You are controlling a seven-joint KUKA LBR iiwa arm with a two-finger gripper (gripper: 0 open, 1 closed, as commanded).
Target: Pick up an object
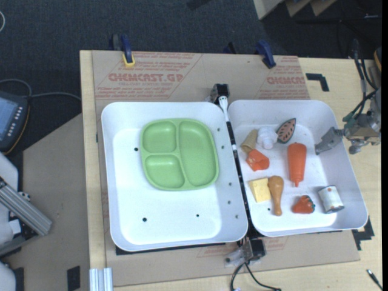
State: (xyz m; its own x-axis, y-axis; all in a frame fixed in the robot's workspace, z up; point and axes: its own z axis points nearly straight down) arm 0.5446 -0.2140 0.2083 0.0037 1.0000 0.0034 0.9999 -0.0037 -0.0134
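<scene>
The right white bin holds several toy foods. An orange carrot lies upright in the middle, with a red pepper piece to its left. A yellow cheese block and a tan drumstick lie nearer the front. A red tomato-like piece and a silver can sit at the front right. A cone, a white lump and a brown shell-like piece lie at the back. My gripper hangs over the bin's right rim, right of the carrot, with nothing seen in it.
The left white bin holds a green divided plate. Clamps grip the bench's far edge. Cables and arm parts crowd the right side.
</scene>
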